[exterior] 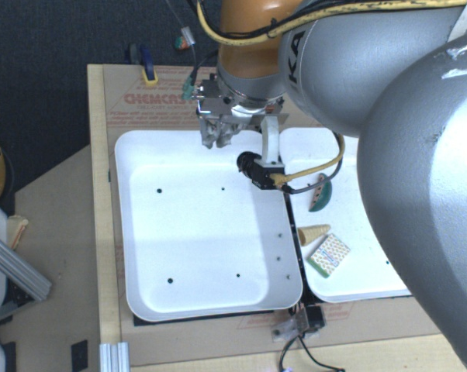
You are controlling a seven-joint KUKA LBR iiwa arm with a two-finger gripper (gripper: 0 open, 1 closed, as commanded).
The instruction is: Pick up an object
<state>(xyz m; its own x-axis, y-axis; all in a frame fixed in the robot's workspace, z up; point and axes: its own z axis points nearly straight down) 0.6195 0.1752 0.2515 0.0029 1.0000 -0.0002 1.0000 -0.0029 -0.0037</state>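
Note:
My gripper point(216, 136) hangs over the far rim of the left bin point(140, 231), near its back middle, and nothing shows beneath it. The right bin point(350, 289) holds three small objects along its left side: a dark green curved piece point(320, 197), a tan cone-shaped piece point(313, 233) and a green-and-white patterned block point(329, 255). All three lie right of and nearer than the gripper, well apart from it. The grey arm covers most of the right bin.
A black fitting with a yellow cable point(254, 169) hangs off the wrist over the ridge between the bins. The bins rest on a cardboard sheet point(109, 107). A blue and yellow clamp point(148, 67) sits at its far edge.

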